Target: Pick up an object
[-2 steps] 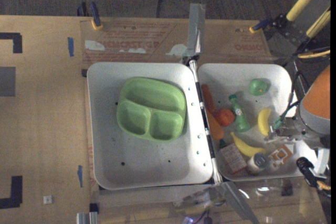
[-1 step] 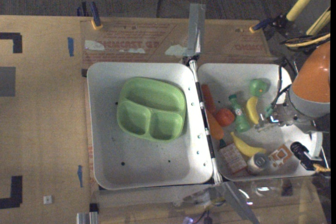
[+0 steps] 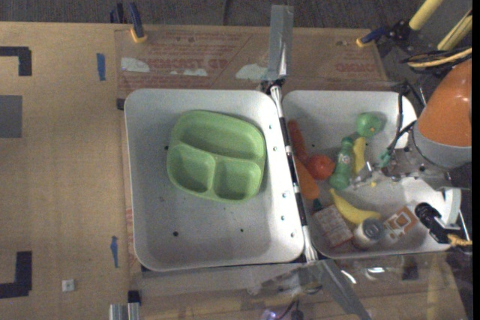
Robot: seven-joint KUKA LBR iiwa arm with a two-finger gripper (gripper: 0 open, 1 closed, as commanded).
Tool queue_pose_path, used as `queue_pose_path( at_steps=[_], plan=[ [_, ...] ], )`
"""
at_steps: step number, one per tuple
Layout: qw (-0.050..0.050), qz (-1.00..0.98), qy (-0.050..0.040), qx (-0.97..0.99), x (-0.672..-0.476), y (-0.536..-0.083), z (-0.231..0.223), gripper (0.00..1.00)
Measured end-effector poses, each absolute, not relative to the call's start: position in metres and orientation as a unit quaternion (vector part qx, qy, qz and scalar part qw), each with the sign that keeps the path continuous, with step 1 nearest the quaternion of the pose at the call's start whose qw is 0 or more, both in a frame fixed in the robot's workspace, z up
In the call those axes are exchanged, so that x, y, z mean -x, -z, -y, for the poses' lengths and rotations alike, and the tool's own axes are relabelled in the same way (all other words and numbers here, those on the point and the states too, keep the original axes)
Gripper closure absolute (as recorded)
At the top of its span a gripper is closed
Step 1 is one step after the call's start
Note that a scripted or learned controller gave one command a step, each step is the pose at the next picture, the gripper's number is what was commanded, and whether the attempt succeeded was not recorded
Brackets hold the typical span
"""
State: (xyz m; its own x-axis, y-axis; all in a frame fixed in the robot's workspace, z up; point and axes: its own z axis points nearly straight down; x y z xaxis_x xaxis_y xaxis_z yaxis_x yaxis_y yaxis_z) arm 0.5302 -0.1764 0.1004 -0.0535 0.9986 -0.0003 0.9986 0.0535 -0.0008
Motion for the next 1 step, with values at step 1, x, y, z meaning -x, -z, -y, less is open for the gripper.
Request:
queue_pose_path(
  at_steps=[1],
  plan=[
    [-0.003,0.753,0.0006,0.658,-0.6281,-0.0874,0.1913,0.00]
  ],
)
